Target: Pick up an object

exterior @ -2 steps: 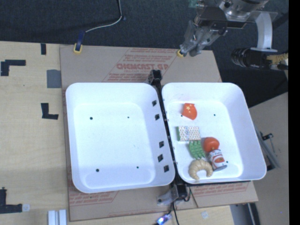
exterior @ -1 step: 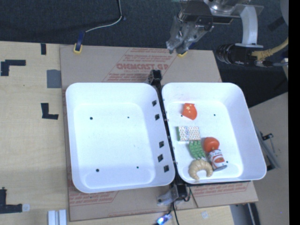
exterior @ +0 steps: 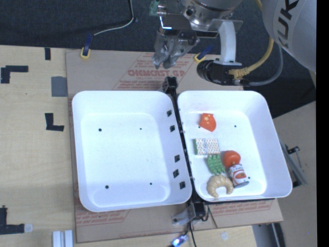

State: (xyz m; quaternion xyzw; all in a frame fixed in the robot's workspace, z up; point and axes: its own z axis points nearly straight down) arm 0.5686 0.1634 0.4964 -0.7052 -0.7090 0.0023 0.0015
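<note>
My gripper point(exterior: 167, 60) hangs high above the back edge of the bench, over the cardboard just behind the seam between the two bins, with nothing between its fingers. The right bin point(exterior: 257, 112) holds several small things: a red strawberry-like piece point(exterior: 207, 121), a pale patterned packet point(exterior: 207, 146), a green piece point(exterior: 216, 164), a red tomato point(exterior: 232, 157), a small red-labelled can point(exterior: 238, 175) and a tan croissant point(exterior: 219, 184). All of them lie well in front of and below the gripper.
The left bin point(exterior: 123, 148) sits beside the right one, joined by a black hinge strip point(exterior: 176, 138). Both rest on a cardboard sheet point(exterior: 128, 73). Black tape marks lie on the wooden bench at the left point(exterior: 51, 122).
</note>
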